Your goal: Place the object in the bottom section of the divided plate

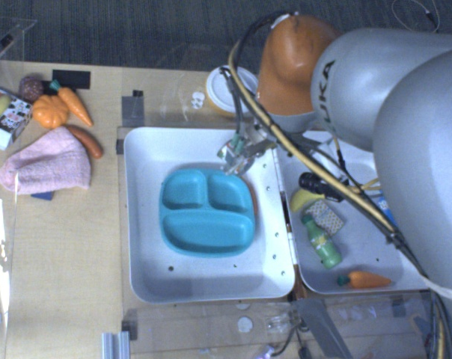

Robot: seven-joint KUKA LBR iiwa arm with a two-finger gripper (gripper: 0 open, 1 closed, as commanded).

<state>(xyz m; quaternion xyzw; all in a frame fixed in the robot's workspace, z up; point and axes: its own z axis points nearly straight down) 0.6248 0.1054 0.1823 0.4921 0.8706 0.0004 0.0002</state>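
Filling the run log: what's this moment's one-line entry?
gripper: over left bin, at blue divided plate's upper right corner | plate sections: bare | grasp: unclear

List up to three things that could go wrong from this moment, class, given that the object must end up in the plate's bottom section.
1. The gripper hovers at the blue divided plate's upper right rim, above a small top section; a release here would likely miss the wide bottom section.
2. Descending there, it could strike the rim and shift the plate in the left bin.
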